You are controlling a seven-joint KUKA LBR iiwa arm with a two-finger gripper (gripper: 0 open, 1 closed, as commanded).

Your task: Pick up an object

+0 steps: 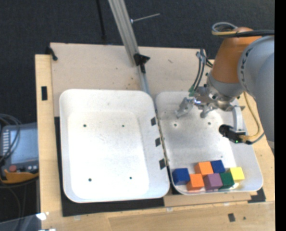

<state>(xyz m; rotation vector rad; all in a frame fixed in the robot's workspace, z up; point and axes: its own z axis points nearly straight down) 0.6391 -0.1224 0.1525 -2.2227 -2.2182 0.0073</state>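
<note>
arm [239, 61] | over far part of right bin [191, 138] | jaws: grip state unclear | blocks [209, 175] clustered at right bin's near edge, apart from arm | left bin [109, 143] on tabletop [85, 66]

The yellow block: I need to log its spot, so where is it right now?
The yellow block sits in the near right corner of the right bin, at the right end of the block cluster, right beside the green block.

a robotics lab: a plywood bench [114, 61] on dark carpet [32, 18], an aluminium mast [126, 28] at upper centre, a teach pendant [15, 150] and cables at left.
</note>
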